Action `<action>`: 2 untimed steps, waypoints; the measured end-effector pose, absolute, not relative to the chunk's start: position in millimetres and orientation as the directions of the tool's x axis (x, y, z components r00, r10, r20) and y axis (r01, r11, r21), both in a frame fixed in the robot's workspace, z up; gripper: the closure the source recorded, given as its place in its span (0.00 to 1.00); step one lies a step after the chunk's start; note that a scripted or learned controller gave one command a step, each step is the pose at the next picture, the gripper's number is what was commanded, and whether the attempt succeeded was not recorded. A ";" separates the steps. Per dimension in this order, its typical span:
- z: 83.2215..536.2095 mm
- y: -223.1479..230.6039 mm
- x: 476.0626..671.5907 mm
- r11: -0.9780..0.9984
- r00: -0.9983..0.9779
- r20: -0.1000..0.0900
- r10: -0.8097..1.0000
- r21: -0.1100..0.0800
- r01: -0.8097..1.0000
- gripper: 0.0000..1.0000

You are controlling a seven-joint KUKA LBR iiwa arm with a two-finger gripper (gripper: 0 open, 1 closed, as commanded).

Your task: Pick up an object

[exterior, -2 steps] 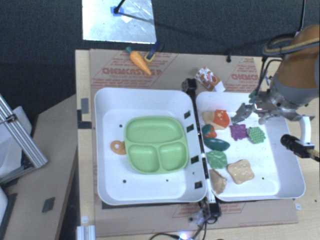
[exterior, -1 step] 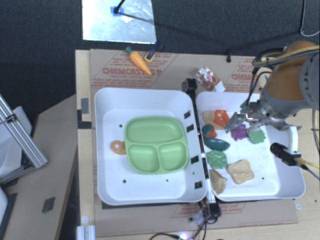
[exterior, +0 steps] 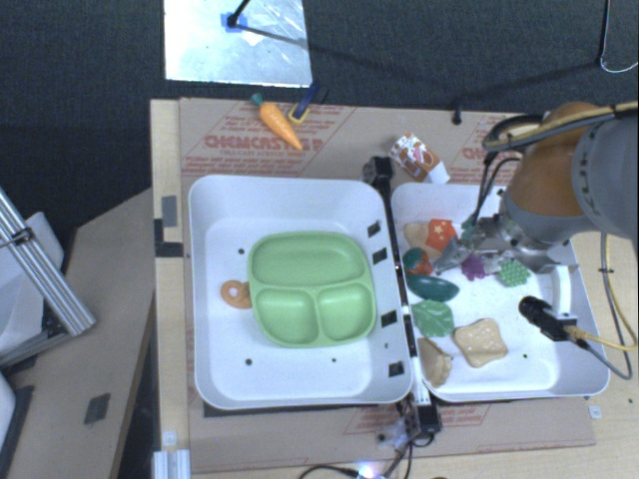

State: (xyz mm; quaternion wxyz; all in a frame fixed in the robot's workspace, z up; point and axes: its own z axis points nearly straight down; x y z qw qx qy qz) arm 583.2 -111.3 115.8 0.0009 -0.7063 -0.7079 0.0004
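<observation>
Camera view looked down on my tool [exterior: 467, 250], which hung low over the right bin [exterior: 529, 369], near its top middle. I could not tell if the tool was spread or pressed together, because my arm hid it.

The thing closest to it was a small purple toy [exterior: 475, 266]. It lay in the right bin, touching or just under the tip of the tool. It was lumpy and partly hidden, so I could not tell which way it pointed or which way was its long side.

Lots of things crowded around it. A bumpy green toy [exterior: 513, 272] sat just beside it on the right. A red toy [exterior: 439, 234] sat near it on the left. Below it lay a dark green oval [exterior: 432, 287], with its long side going left to right. Further down were a light green leafy toy [exterior: 433, 317], a slice of toy bread [exterior: 480, 342] and a tan piece [exterior: 435, 361].

The left bin [exterior: 215, 267] held a green plate [exterior: 310, 287] and a little orange ring [exterior: 237, 294] beside it. A toy carrot [exterior: 280, 125] lay on the worktop [exterior: 170, 148] behind the bins, well apart.
</observation>
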 end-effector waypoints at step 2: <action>97.1 -112.8 585.8 0.000 0.001 -0.004 1.000 0.008 1.000 1.00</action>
